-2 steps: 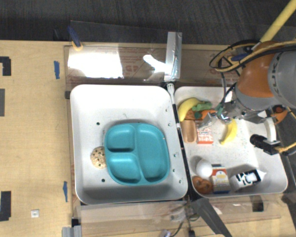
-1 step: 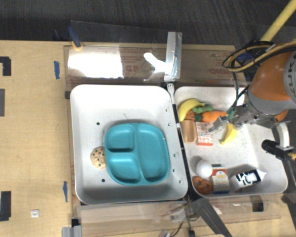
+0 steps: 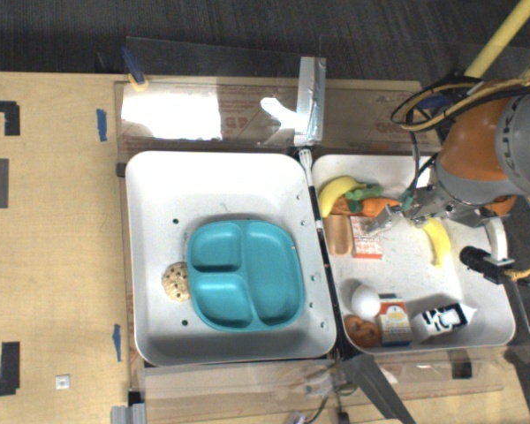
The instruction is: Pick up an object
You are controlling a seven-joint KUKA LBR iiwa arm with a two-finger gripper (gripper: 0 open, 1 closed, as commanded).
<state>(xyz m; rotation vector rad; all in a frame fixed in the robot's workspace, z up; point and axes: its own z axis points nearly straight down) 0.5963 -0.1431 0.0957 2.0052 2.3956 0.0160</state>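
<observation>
Dark carpet floor point(image 3: 247, 7); tan bench top point(image 3: 44, 237), black markings.

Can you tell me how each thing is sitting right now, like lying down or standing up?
Teal tray: flat in left bin, nothing in it.
Cookie: flat beside tray.
Bananas: lying in right bin.
Egg: resting near front.
Carton: on its side.
Gripper: low over right bin.

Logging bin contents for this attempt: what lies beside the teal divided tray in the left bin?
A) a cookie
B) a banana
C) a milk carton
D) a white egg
A: a round speckled cookie lies against the left edge of the teal divided tray in the left bin.
</observation>
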